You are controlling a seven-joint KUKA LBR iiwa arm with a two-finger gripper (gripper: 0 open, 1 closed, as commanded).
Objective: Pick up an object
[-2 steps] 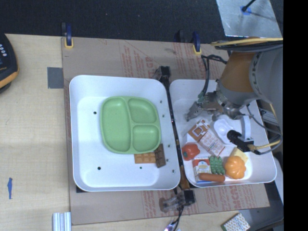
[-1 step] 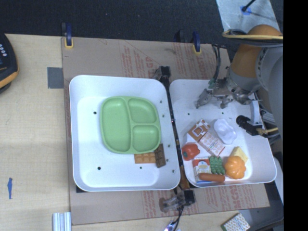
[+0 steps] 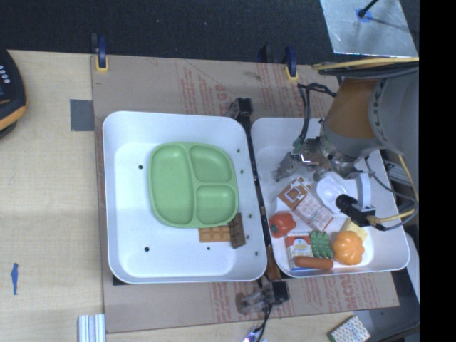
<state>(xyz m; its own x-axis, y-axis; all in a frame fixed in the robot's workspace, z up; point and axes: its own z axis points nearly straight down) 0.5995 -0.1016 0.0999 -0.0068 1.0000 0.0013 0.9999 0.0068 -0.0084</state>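
Observation:
My gripper point(image 3: 294, 162) hangs low over the upper left part of the right bin point(image 3: 399, 258), below the arm's orange band point(image 3: 349, 112). Just under it lie a small brown packet point(image 3: 293, 191) and a red-and-white packet point(image 3: 312, 210). A red tomato point(image 3: 281, 224) rests by the bin's left wall. At the near end sit a sausage point(image 3: 312, 263), a green leafy piece point(image 3: 320, 244) and an orange pumpkin point(image 3: 347, 248). I see nothing held in the gripper.
The left bin point(image 3: 125, 248) holds a green divided plate point(image 3: 192, 184), an orange cracker point(image 3: 214, 234) and a brown chocolate bar point(image 3: 236, 229). A white disc point(image 3: 330, 189) and the arm's cables point(image 3: 370, 216) crowd the right bin's right side.

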